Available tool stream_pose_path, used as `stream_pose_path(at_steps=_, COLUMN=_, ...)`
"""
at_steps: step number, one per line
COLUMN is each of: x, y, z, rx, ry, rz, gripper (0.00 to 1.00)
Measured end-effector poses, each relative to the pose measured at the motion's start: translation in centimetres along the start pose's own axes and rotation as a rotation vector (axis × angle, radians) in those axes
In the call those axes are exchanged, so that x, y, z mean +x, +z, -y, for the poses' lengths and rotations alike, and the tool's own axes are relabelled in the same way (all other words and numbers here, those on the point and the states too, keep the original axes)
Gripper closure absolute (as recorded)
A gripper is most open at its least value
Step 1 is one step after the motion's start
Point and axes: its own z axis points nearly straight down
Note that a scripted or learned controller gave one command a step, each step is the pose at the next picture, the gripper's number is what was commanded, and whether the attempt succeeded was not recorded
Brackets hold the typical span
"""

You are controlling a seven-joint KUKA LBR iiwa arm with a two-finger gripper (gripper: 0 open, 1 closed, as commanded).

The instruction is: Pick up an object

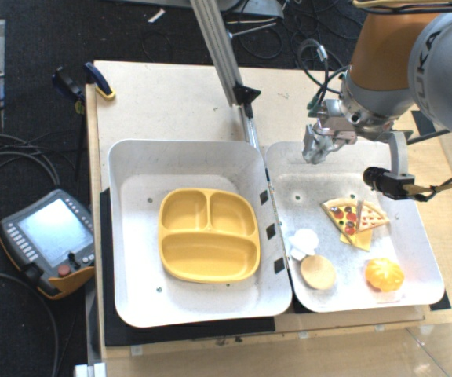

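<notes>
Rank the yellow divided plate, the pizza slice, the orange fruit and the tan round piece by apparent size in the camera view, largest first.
1. yellow divided plate, by far the largest.
2. pizza slice.
3. orange fruit and tan round piece: these look about alike, so I will not rank them.

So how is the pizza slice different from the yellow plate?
The pizza slice is a small wedge with red and dark toppings; the yellow plate is much bigger, a plain rounded rectangle split into three sections. The pizza slice lies in the right bin, beside other small food pieces; the plate sits alone in the left bin. The gripper hangs over the pizza's bin, not the plate's. Both lie flat and look yellowish.
</notes>
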Motion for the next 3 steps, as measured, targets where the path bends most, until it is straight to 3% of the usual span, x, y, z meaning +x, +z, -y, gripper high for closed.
stream_pose_path(at_steps=3, x=13.9, y=2.4, z=6.5, rx=0.003, ry=-0.001, rz=0.000, gripper=1.00)
